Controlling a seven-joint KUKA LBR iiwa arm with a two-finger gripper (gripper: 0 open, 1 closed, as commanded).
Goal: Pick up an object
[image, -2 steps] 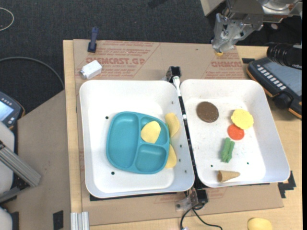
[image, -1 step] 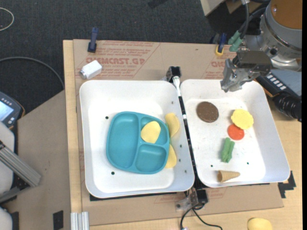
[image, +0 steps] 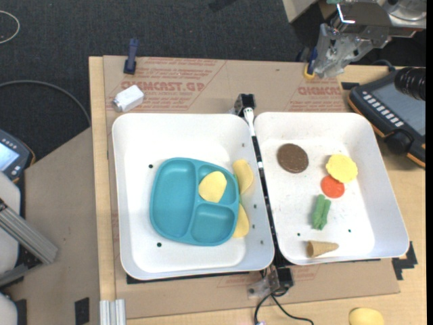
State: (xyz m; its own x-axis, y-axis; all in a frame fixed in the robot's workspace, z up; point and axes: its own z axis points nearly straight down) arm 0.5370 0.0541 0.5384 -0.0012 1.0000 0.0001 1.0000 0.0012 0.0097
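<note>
Nearest the lens, at the lower right of the frame, a tan cone (image: 322,248) lies in the right bin (image: 385,229), its tip pointing right. Above it a green piece (image: 321,212) lies with its long axis nearly up-frame. At the upper right, the gripper (image: 329,58) hangs beyond the bins over the surface (image: 196,83), its arm cut off by the frame edge. Blurred as it is, the gripper's state cannot be told, though it seems to grasp nothing.

Blue tray (image: 186,208) in left bin (image: 128,181); brown disc (image: 292,158), green piece (image: 321,212), cone (image: 321,248) in right bin (image: 379,181); hand (image: 331,56) far right.
</note>
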